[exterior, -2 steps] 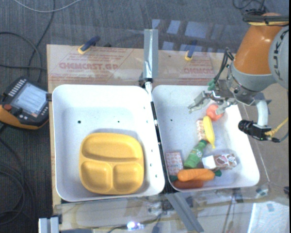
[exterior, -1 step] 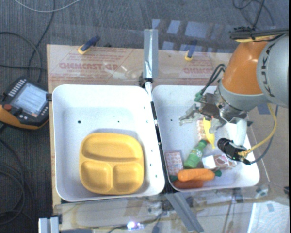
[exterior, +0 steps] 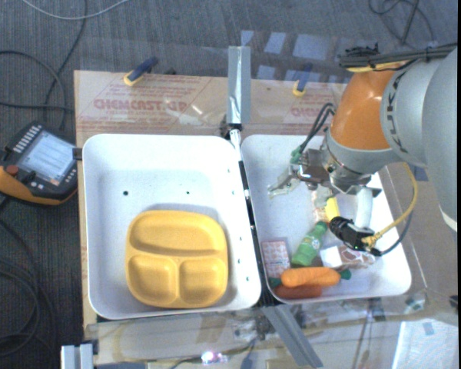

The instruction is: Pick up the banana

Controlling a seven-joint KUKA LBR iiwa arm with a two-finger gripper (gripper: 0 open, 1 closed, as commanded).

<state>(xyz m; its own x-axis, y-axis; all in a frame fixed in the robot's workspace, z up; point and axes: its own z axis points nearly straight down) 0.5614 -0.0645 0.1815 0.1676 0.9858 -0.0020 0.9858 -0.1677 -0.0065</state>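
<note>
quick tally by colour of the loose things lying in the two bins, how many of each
Yellow: 2, the divided tray in the left bin and the banana under the arm in the right bin
Orange: 1, the carrot
Green: 1, the bottle
Pinkish: 1, the small card
Total: 5 that I can tell apart; the clutter beneath the wrist is too hidden to count.

The arm [exterior: 384, 121] covers the upper right part of the right bin [exterior: 265, 206], and its far side runs off the picture's right edge. The gripper [exterior: 330, 194] sits under the wrist; its fingers cannot be made out. A small yellow piece [exterior: 332, 206] just below it is mostly covered and too small to identify. The small card [exterior: 274, 257] carries print too blurred to read.
</note>
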